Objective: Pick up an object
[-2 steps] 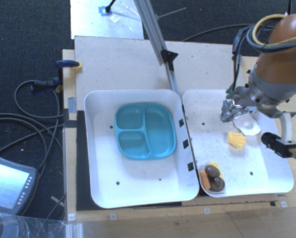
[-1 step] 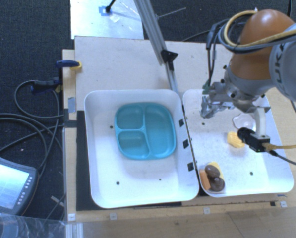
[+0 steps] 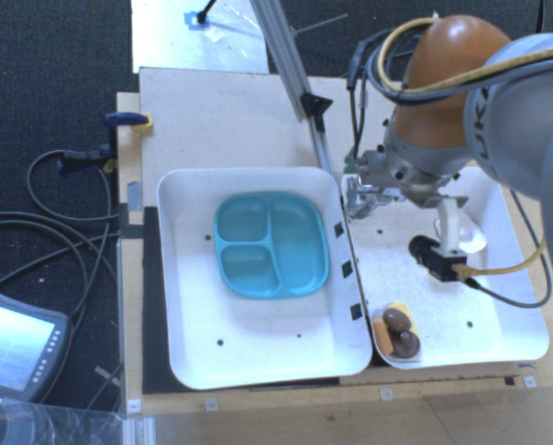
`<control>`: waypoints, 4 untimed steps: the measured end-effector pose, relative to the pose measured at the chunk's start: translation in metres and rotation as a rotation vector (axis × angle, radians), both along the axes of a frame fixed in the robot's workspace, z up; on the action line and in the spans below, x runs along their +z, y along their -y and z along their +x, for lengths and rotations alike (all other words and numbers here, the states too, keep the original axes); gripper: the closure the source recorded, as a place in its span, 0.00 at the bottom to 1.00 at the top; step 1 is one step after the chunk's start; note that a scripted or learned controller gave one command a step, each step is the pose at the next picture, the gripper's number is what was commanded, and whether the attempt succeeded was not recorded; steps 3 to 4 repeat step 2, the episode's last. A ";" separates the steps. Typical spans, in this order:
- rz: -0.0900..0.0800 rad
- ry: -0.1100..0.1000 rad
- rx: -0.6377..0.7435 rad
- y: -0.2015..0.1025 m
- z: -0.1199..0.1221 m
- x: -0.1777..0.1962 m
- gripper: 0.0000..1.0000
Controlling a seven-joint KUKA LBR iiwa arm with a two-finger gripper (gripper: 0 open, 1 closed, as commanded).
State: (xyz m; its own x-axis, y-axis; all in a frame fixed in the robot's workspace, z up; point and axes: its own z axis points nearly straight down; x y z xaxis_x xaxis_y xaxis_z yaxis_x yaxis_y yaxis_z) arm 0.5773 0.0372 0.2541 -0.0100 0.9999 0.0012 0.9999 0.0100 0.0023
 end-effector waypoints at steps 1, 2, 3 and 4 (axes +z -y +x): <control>0.001 -0.003 0.001 -0.052 0.005 -0.018 1.00; -0.001 -0.002 -0.004 -0.049 0.006 -0.017 0.00; -0.001 -0.002 -0.004 -0.049 0.006 -0.017 0.00; -0.001 -0.002 -0.004 -0.049 0.006 -0.017 0.00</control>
